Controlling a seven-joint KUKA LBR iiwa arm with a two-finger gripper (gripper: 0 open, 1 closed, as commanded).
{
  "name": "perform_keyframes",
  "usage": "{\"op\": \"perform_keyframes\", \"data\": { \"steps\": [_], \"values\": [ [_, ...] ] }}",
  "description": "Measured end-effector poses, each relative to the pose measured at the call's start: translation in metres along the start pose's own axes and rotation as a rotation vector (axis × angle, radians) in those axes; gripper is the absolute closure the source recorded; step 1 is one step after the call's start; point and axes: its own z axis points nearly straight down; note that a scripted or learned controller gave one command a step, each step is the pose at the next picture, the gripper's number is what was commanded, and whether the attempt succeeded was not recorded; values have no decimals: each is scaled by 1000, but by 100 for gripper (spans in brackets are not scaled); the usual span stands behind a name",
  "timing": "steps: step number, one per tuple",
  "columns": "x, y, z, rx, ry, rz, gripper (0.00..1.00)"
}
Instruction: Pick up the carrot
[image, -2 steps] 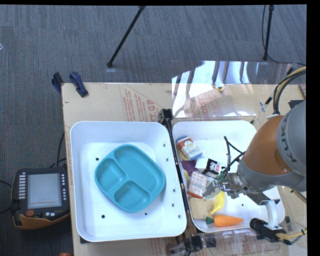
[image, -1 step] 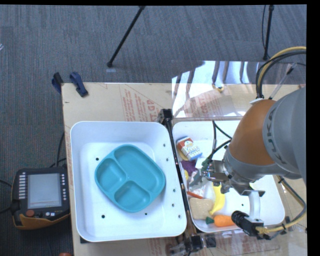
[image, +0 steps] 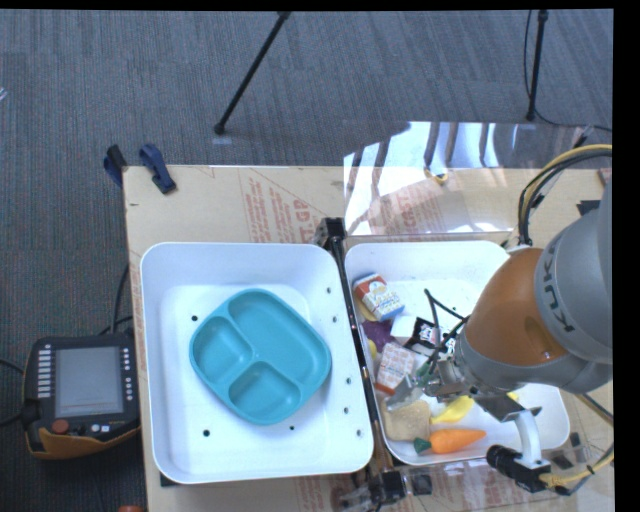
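Probably light, stiff and smooth, the carrot (image: 458, 439) at lower right suits a mid-body pinch; end effector (image: 436, 382) state unclear.

A teal divided plate (image: 260, 355) lies in the left bin (image: 160, 300) (small cartons (image: 380, 297) fill the right)

I have one fixed camera, mounted above the bench (image: 230, 205), looking down at a slant. Mid-range: both white bins fit, left bin (image: 160, 300) and right bin (image: 470, 262), plus floor beyond. The arm (image: 545, 310) enters from frame right.
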Motion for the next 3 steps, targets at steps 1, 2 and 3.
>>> {"op": "perform_keyframes", "data": {
  "steps": [1, 2, 3],
  "values": [
    [1, 1, -10, -1, 3, -1, 100],
    [1, 1, -10, 0, 4, -1, 0],
    [-5, 1, 0, -3, 0, -240, 0]
  ]
}}
